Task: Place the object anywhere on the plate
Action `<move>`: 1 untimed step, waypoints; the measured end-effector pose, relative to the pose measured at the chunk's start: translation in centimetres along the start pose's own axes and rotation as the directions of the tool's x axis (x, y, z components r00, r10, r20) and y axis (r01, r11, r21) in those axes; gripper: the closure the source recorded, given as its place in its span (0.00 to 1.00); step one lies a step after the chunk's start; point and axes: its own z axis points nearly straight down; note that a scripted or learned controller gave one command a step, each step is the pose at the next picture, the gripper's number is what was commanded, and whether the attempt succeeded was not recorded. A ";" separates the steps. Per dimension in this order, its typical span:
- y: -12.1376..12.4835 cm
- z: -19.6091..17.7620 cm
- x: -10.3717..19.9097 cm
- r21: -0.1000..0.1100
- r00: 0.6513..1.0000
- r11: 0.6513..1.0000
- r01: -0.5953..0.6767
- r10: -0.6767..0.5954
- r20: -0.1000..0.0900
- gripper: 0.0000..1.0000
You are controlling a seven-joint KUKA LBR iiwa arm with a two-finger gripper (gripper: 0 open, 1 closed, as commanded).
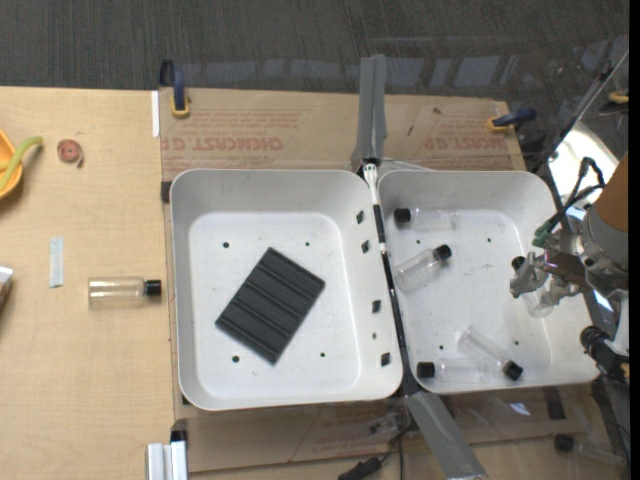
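Observation:
The plate (271, 304) is a dark ribbed rectangle lying at a slant on the floor of the left bin (190, 268). Several clear vials with black caps lie in the right bin (470, 183): one near its left side (424, 264), one at the top left (418, 214), and two along the front (452, 370) (489, 351). My gripper (533, 276) hangs over the right part of the right bin, far from the plate. A pale translucent shape (543, 299) sits just under it; whether it is gripped is unclear.
Between the bins runs a raised double rim with black clips (382, 258). Another capped vial (122, 289) lies on the wooden bench left of the bins, by a small strip (56, 262). Cardboard (270, 133) lies behind the bins.

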 end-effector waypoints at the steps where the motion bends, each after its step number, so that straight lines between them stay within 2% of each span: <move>1: 4.5 -4.0 7.3 0.001 0.981 0.981 0.196 -0.196 0.001 1.00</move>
